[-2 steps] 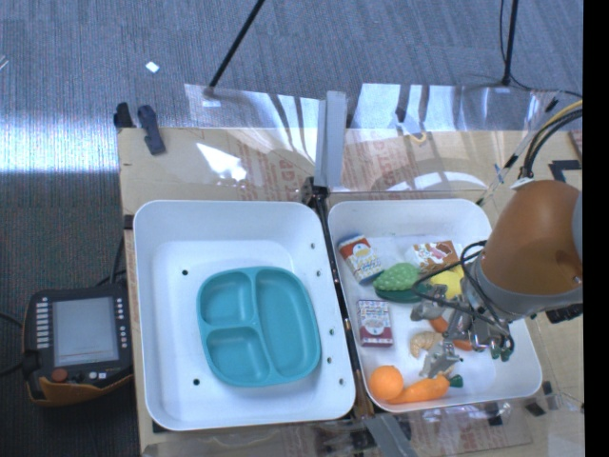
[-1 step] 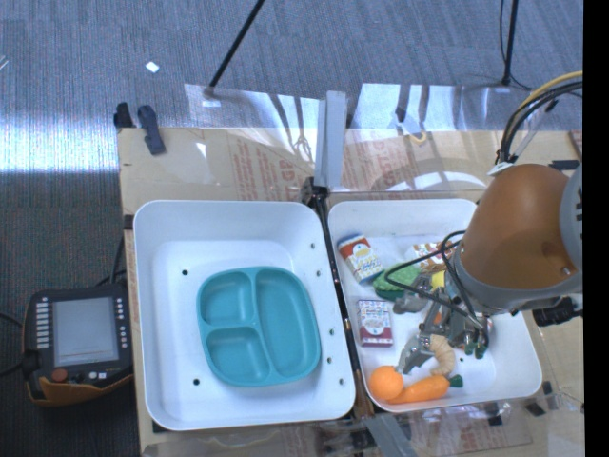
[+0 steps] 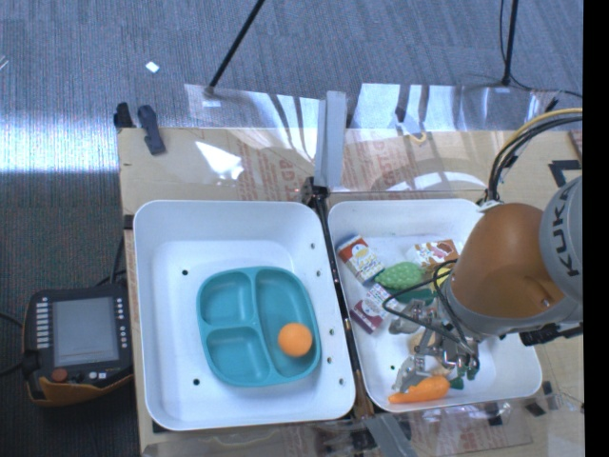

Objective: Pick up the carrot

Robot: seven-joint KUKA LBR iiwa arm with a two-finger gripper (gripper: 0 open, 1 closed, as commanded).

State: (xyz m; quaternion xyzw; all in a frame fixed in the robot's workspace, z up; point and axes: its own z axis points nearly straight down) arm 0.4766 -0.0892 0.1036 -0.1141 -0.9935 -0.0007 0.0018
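The carrot (image 3: 420,389), orange with a green top at its right end, lies flat near the front wall of the right bin (image 3: 381,213). My gripper (image 3: 430,362) hangs just above and behind it, under the arm's orange band (image 3: 502,267). Its fingers (image 3: 408,375) stand open, reaching down close to the carrot's left half. Nothing is between them, and the carrot rests on the bin floor.
Behind the gripper the right bin holds a red-and-white packet (image 3: 359,256), a green item (image 3: 401,275), another packet (image 3: 433,251) and a small red packet (image 3: 369,313). In the left bin (image 3: 166,246), a teal divided plate (image 3: 233,307) carries an orange ball (image 3: 296,339).
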